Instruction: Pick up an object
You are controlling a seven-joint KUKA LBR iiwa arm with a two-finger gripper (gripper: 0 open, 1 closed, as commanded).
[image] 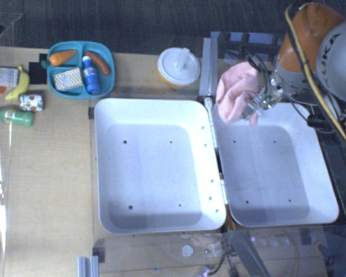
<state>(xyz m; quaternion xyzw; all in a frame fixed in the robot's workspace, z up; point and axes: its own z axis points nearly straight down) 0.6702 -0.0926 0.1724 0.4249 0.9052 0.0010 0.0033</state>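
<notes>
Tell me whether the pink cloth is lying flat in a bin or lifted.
Lifted. The pink cloth hangs bunched from the gripper over the right bin's back-left corner, its folds drooping rather than spread on the floor.

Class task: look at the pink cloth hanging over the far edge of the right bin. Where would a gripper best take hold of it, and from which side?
Probably a raised fold on the pink cloth, taken from above. It is soft and bunched, so a pinched ridge gives the jaws something to close on. The gripper sits at its right edge, over the right bin.
</notes>
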